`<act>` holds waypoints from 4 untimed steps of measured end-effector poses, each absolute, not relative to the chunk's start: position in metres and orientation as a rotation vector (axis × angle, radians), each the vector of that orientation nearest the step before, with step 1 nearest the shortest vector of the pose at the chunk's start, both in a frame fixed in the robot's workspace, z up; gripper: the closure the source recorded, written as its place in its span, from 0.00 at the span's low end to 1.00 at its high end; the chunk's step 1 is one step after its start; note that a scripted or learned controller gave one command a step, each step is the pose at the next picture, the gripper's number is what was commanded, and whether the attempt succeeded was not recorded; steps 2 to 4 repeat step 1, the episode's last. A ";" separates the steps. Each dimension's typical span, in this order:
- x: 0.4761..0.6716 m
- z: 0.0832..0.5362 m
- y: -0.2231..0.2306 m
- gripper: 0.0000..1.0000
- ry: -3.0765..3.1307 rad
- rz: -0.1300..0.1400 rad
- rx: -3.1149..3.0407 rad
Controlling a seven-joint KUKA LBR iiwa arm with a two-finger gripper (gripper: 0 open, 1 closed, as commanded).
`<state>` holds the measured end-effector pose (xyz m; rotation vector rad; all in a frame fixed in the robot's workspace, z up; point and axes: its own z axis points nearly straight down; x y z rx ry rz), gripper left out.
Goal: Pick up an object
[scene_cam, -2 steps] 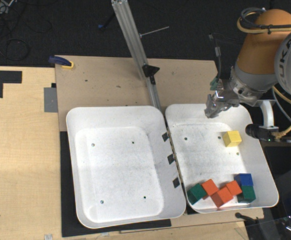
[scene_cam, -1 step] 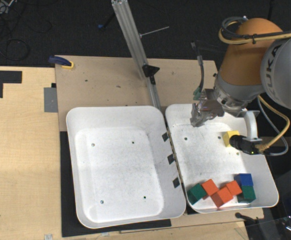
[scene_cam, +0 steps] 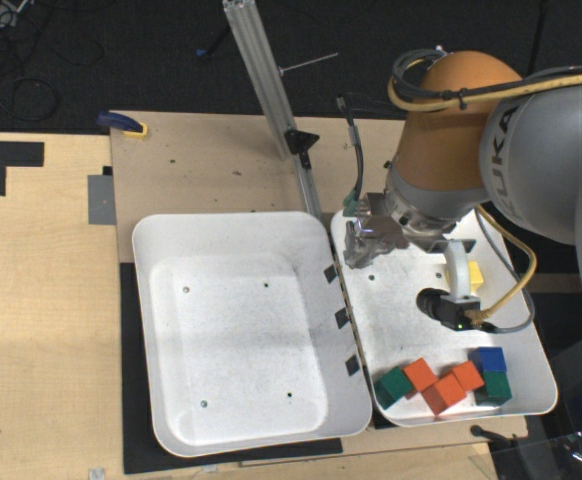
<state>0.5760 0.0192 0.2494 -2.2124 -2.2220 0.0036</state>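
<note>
Though far from the gripper (scene_cam: 363, 240), sitting in a bunch at the near end of the right bin (scene_cam: 391, 308): small blocks, green (scene_cam: 394, 385), orange (scene_cam: 420, 374), red-orange (scene_cam: 444, 394), another orange (scene_cam: 467, 376), blue (scene_cam: 490, 359), dark green (scene_cam: 494, 388), touching each other; also a yellow piece (scene_cam: 474, 275) farther up beside the arm; probably light, hard, with flat smooth sides, so best pinched across two flat sides; blue block on the edge of the bunch looks easiest to reach; cannot tell if fingers open or closed; nothing seen between them; left bin (scene_cam: 231, 230) beside it.
</note>
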 end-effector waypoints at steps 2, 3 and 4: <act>0.559 0.252 0.063 1.00 -2.222 0.004 -2.212; 0.559 0.252 0.063 1.00 -2.222 0.004 -2.212; 0.559 0.252 0.063 1.00 -2.222 0.004 -2.212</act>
